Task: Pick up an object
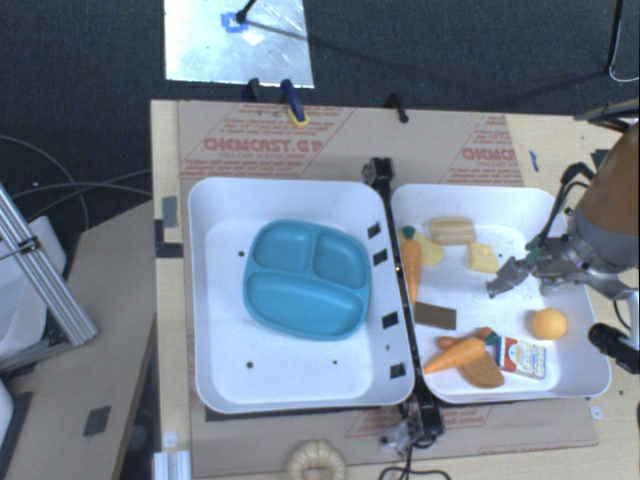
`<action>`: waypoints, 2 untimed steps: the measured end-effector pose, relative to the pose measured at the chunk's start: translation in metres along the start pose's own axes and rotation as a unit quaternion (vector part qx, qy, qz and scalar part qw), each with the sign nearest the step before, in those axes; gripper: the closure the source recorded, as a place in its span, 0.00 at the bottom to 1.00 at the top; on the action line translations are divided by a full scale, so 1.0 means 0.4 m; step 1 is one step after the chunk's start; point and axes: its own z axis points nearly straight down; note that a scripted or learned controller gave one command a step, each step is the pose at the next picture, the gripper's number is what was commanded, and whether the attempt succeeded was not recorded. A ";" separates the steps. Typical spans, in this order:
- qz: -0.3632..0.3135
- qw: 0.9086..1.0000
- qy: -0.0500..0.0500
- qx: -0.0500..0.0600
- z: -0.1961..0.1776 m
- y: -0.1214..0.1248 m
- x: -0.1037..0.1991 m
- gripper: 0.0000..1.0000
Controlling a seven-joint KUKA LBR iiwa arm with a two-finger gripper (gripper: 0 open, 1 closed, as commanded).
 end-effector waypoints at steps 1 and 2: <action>-0.002 1.000 -0.001 -0.006 -0.015 0.008 0.001 0.00; -0.001 1.000 -0.001 -0.004 0.142 0.012 0.006 0.00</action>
